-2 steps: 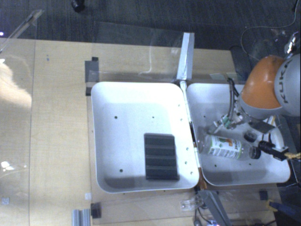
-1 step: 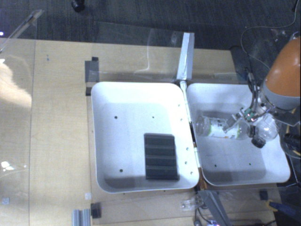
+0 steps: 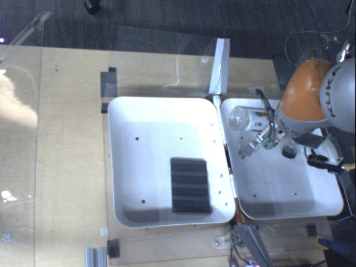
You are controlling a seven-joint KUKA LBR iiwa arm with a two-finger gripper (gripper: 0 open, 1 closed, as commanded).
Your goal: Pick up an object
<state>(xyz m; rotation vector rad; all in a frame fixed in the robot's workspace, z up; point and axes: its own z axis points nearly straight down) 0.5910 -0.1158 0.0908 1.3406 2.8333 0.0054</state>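
White plastic bins, two of them, sit side by side on the wooden table (image 3: 67, 166). I count one object in each. In the left bin (image 3: 128, 149) lies one black ribbed block (image 3: 190, 185), flat, near the front wall and well apart from the arm. In the right bin (image 3: 311, 204) lies one clear cup or bottle (image 3: 243, 118) on its side, in the far corner near the wall that divides the two bins.

My arm (image 3: 311, 93) reaches in from the right, and the end effector (image 3: 257, 143) hangs over the right bin, just beside the clear cup and a little in front of it. I cannot tell if it is released or clenched, because the metal parts are small and mix with the shine of the bin. I see nothing held in it.

I judge that the step in hand is the approach to the clear cup (it is the nearest thing). To do it well, I would first bring the end effector directly above the body of the cup, then turn it so that it closes across the round side, not along the length. The cup is smooth and may roll toward the wall, so I would descend slowly and close gently. The corner leaves little room, so I must watch for contact with the bin wall.
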